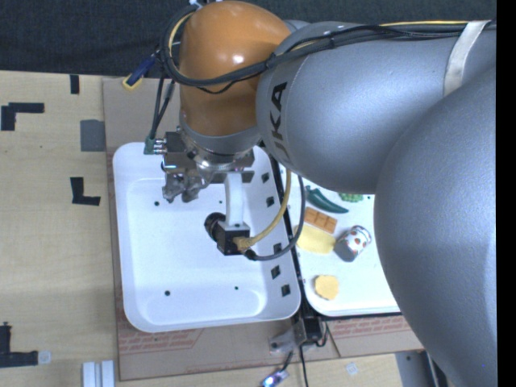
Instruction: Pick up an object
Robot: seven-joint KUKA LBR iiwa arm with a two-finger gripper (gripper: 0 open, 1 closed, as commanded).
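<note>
My gripper (211, 204) hangs under the orange wrist band, low over the left white bin (153, 297), near that bin's middle and back. The wrist and cabling hide what lies directly below it. Several small objects lie in the right white bin (355, 303): a green piece (326, 199), an orange block (320, 218), a yellow wedge (316, 241), a grey and silver round thing (350, 245) and a yellow disc (326, 286). I see no object held by the gripper.
The big grey arm (387, 135) covers most of the right bin and the right of the view. A black-marked divider edge (278, 272) runs between the two bins. Brown bench (48, 248) with black marks lies to the left.
</note>
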